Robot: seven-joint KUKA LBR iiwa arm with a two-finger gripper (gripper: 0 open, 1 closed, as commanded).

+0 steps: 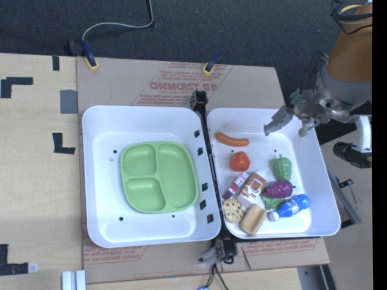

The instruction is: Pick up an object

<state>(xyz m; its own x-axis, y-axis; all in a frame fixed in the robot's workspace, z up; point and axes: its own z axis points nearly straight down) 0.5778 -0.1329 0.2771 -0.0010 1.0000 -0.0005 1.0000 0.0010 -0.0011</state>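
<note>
The right bin [320, 186] holds several toy foods: an orange hot dog [232, 140], a red tomato [240, 161], a green pepper [281, 167], a purple bunch of grapes [278, 190], a blue bottle [291, 206], a cookie [231, 210], a bread roll [253, 219] and small snack boxes [248, 186]. My gripper [291, 123] hangs above the bin's far right part, its fingers [276, 121] spread open with nothing between them. It is to the right of the hot dog and above the pepper in the view.
The left bin [97, 162] holds a green divided plate [159, 177]. A black clip divider [204, 156] runs between the bins. Both bins rest on cardboard [175, 83] over a wooden bench. A cable lies on the dark floor beyond.
</note>
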